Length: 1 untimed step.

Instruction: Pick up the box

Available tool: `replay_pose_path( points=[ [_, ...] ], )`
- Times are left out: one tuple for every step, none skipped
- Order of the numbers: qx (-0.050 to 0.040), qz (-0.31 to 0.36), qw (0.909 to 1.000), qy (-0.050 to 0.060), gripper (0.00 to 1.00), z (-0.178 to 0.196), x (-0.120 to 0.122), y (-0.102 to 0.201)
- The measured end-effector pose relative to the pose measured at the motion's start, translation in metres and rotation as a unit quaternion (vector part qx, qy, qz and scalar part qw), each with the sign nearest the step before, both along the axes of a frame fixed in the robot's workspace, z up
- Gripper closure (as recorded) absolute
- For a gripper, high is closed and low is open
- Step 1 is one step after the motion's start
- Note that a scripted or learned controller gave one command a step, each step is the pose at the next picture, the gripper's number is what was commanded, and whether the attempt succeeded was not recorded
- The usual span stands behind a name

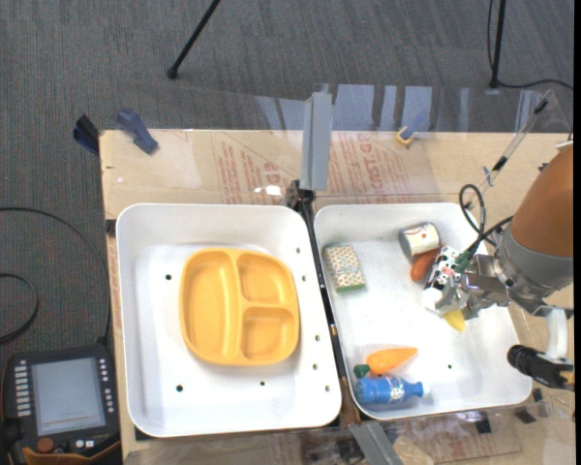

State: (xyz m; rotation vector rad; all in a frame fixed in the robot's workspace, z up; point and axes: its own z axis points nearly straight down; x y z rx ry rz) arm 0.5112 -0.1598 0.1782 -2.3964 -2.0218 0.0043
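Note:
The box (344, 265) is small and flat, with a green-and-white speckled top. It lies in the right bin (407, 216) near the bin's upper left, close to the wall between the bins. My gripper (447, 287) hangs over the right side of the same bin, well to the right of the box and apart from it. It sits just beside a reddish-orange item (422, 266) and above a small yellow piece (455, 321).
A tin can (419, 237) lies near the right bin's far edge. An orange carrot (392, 359) and a blue bottle (387, 390) lie at its near edge. The left bin (145, 395) holds a yellow divided plate (239, 305).

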Motion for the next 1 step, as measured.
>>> replay_pose_path(
  points=[
    [-0.0003, 0.004, 1.0, 0.0, 1.0, -0.0013, 0.0142, -0.0094]
  ],
)
